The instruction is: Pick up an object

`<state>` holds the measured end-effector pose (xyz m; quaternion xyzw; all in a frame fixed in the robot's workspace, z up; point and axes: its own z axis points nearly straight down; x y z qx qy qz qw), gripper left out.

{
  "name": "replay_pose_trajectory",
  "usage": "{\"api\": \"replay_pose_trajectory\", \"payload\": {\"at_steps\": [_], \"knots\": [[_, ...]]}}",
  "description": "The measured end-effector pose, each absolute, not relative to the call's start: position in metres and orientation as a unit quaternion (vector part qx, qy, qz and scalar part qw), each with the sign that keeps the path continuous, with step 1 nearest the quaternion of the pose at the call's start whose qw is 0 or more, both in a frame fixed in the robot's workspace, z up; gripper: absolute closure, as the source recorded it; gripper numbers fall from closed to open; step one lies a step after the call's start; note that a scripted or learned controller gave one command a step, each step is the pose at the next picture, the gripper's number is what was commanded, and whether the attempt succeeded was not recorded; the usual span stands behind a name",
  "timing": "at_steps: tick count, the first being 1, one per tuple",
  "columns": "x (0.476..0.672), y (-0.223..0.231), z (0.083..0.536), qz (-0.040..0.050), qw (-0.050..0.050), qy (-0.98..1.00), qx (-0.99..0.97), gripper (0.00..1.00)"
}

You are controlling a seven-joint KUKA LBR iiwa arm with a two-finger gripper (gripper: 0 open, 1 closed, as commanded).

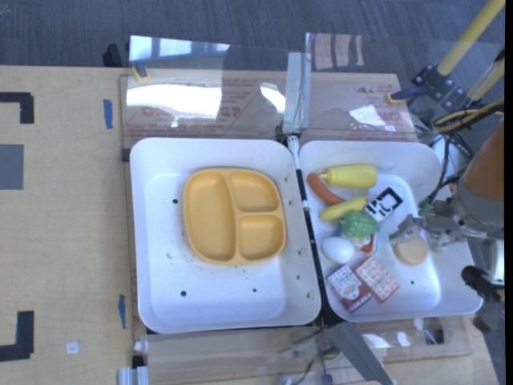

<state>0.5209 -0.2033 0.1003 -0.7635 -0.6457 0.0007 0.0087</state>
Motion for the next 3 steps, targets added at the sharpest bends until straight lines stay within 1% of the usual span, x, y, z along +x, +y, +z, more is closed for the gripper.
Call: {"api": "replay_pose_trajectory", "payload": {"at_steps": [1,2,3], "knots": [[0.555,-0.101,0.114,-0.0021,0.0,-0.63,-0.777,0.0],[0.601,-0.13,0.087,-0.0014,-0.002,-0.546,-0.838,0.0],[0.538,-0.112,0.088,-0.002,-0.002,-0.651,-0.759,0.0]]}}
